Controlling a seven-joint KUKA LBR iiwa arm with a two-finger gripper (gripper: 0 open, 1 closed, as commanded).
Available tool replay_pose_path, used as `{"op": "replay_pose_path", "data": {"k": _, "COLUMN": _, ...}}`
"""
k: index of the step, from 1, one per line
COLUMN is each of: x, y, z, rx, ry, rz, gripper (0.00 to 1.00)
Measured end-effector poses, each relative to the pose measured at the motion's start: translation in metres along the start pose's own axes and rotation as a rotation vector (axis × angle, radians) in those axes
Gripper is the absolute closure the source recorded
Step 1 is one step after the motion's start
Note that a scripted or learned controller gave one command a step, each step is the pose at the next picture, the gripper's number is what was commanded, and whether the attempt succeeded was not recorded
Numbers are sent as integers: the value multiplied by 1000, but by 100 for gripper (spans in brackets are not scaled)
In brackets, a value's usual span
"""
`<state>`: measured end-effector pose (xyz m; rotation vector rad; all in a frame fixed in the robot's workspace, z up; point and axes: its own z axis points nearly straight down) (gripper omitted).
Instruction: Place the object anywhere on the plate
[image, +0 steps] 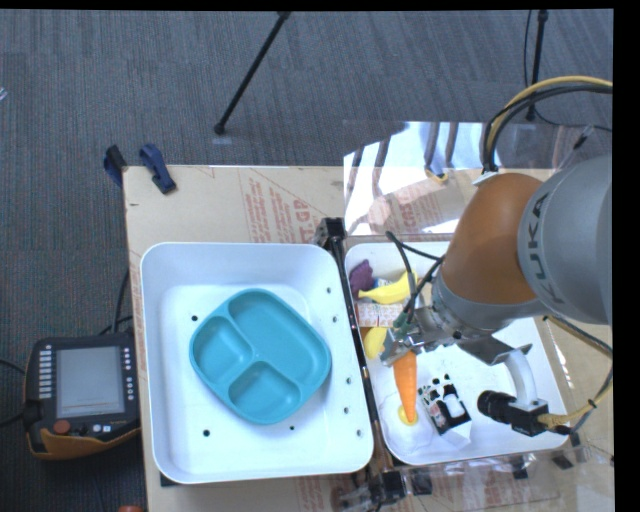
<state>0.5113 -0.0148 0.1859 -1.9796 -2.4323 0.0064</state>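
We look down at a slant on a bench holding two shallow white bins side by side. The left bin (160, 290) holds a blue plate (260, 355) with three compartments, lying roughly in the middle of the bin floor and turned at an angle. Nothing rests on the plate.

The right bin (555, 375) holds a small cluster of toy foods. An orange carrot (405, 385) stands nearly upright near the bin's left side, its tip pointing down toward the front wall. Just above it lies a yellow banana (390, 291), with a dark purple item (361, 272) beside it toward the back, and a second small yellow piece (373, 343) just left of the carrot's top.

The grey arm with its orange band (495, 245) reaches in from the right and hangs over the right bin. The gripper (402, 345) sits right at the top of the carrot, and the carrot appears to hang between its fingers, though the contact is small and hard to see clearly. The carrot is in the right bin, well apart from the plate.

A teach pendant (85, 390) with a grey screen rests off the bench to the left, and blue clamps (155, 168) sit at the board's back left corner.
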Motion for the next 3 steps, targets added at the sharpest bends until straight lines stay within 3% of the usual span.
{"op": "replay_pose_path", "data": {"k": 1, "x": 55, "y": 24, "z": -16, "rx": -3, "ry": 0, "rz": -32, "gripper": 100}}
{"op": "replay_pose_path", "data": {"k": 2, "x": 116, "y": 42, "z": -80, "rx": -8, "ry": 0, "rz": -54, "gripper": 100}}
{"op": "replay_pose_path", "data": {"k": 3, "x": 116, "y": 41, "z": -78, "rx": -3, "ry": -2, "rz": -54, "gripper": 0}}
